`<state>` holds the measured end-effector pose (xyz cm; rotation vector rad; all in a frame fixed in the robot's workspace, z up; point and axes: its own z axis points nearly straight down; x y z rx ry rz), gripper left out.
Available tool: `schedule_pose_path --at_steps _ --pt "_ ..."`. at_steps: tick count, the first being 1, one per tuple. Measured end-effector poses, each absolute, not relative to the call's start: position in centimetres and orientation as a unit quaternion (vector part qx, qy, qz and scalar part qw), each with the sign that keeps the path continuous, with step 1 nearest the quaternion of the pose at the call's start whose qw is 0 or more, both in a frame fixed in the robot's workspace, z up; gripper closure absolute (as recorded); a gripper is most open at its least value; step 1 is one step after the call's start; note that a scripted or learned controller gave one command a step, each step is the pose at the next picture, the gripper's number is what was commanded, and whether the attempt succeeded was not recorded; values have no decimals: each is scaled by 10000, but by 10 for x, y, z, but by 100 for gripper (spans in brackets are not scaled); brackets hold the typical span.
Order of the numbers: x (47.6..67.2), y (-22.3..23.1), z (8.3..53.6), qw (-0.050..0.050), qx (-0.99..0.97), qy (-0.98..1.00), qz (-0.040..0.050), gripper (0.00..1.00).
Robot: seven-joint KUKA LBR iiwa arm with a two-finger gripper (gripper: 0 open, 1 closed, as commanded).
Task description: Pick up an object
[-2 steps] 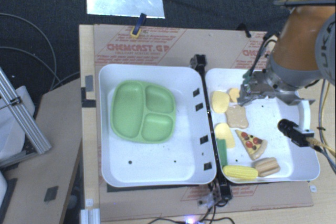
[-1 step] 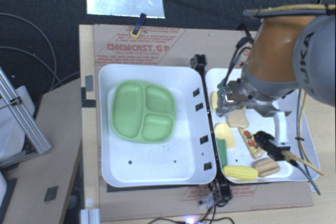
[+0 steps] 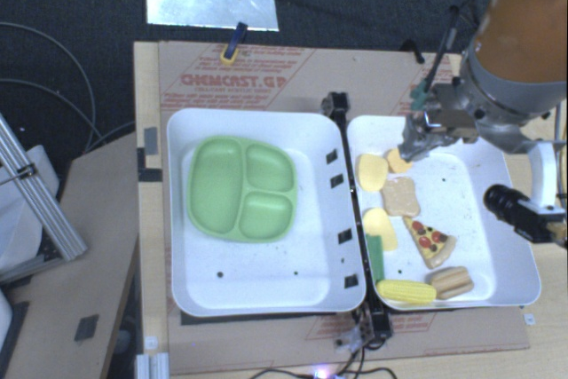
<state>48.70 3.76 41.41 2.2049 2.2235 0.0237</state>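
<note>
The right bin (image 3: 497,182) holds toy food: a pale yellow round piece (image 3: 372,172), a slice of toast (image 3: 401,197), a pizza slice (image 3: 430,241), a yellow wedge (image 3: 380,228), a green strip (image 3: 375,257), a corn cob (image 3: 406,290) and a hot dog (image 3: 451,281). A small orange-yellow chip (image 3: 397,161) lies at the bin's upper left. My gripper (image 3: 415,143) hangs low over that corner, just right of and above the chip. The chip lies on the bin floor beside the gripper tip.
The left bin (image 3: 266,280) carries a green divided plate (image 3: 241,188). A black divider with clips (image 3: 348,191) runs between the bins. A black camera-like fixture (image 3: 515,213) juts over the right bin's right side. The arm's orange band (image 3: 528,4) looms at the top right.
</note>
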Motion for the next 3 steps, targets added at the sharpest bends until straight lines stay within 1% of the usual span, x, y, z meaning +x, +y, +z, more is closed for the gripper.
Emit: schedule_pose_path --at_steps 1,2,3 --pt "486 43 313 -17 7067 7075 -21 100" --pt "488 95 479 54 7033 7108 100 100" --pt "486 80 332 -19 7074 7068 -30 100"
